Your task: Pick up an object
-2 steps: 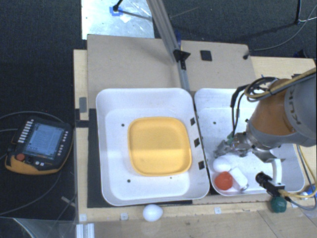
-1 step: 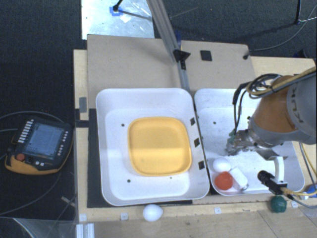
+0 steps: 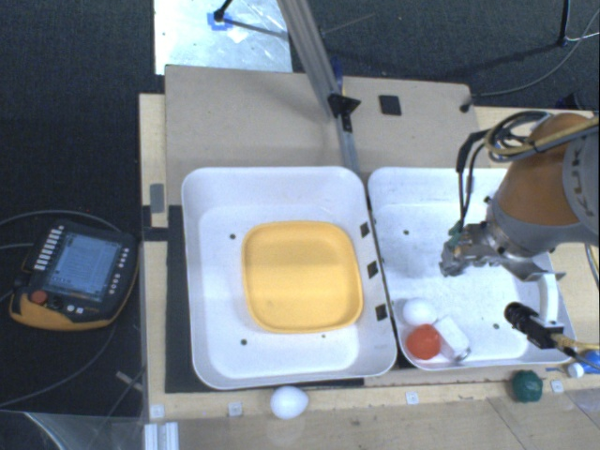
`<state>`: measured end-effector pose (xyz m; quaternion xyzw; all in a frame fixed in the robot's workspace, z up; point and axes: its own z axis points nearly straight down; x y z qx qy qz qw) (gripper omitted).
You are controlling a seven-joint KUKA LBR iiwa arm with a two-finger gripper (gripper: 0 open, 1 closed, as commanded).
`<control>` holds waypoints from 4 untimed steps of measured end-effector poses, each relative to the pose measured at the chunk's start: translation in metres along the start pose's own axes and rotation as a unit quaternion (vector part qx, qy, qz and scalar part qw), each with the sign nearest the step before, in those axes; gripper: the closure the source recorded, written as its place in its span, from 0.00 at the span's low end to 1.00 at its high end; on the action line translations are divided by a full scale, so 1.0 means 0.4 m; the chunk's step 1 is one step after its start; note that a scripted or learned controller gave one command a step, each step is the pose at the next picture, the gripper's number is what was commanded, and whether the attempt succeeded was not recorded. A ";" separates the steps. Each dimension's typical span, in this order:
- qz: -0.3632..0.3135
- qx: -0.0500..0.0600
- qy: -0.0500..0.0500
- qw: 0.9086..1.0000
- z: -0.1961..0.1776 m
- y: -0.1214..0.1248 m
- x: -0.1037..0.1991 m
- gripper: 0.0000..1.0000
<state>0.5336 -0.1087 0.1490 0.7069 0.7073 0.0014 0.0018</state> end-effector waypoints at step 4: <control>-0.001 0.002 0.001 1.000 -0.221 0.046 0.264 1.00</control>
